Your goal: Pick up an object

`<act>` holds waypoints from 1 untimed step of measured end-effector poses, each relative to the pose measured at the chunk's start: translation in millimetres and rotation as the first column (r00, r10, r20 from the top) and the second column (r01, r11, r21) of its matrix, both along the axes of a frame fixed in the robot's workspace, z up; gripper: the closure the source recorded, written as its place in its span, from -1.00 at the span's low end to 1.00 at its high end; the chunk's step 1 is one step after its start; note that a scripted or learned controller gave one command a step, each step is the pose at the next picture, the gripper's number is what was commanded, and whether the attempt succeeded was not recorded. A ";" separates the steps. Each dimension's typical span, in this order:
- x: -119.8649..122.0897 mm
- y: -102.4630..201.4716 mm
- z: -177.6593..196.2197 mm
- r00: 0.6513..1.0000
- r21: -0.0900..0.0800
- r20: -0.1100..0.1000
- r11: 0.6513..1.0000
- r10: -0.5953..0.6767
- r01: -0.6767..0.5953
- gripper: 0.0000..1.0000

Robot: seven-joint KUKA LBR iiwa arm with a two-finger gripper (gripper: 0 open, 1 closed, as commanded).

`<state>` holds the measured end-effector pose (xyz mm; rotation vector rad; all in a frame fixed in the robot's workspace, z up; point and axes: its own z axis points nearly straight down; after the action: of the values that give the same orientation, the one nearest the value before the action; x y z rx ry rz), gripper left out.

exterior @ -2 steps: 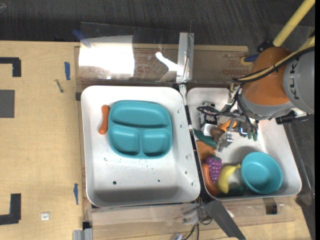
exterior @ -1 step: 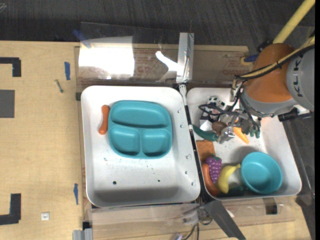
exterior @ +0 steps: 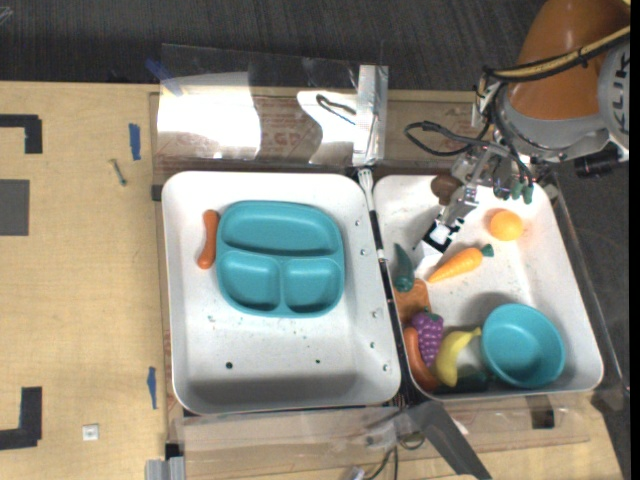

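Since nothing sits between the fingers yet, the step in hand looks like lining up over a target in the right bin (exterior: 575, 268) & coming down cleanly. Nearest the camera, at that bin's near edge, the teal bowl (exterior: 520, 343) sits beside a crowded clump: banana (exterior: 452, 356), purple grapes (exterior: 429, 334), an orange piece at the wall (too packed for a clean grab, I'd skip these). Farther in, the carrot (exterior: 461, 263) lies alone on bare white floor, tilted, leafy end to the right; the orange ball (exterior: 506, 225) rests just beyond it. Gripper (exterior: 446, 224) hangs just far-left of the carrot, jaws apparently released, empty. Best bet imo: close across the carrot's narrow width at mid-length, not along it. Left bin (exterior: 190, 368) w/ teal tray (exterior: 280, 258) & sausage (exterior: 208, 238) is well apart
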<state>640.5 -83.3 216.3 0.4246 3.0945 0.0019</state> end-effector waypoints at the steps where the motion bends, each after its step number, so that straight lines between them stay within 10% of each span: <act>1: 14.8 -48.0 72.9 0.998 -0.004 -0.003 0.998 0.070 -0.070 1.00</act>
<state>655.4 -131.3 289.2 0.3162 3.1094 -0.0032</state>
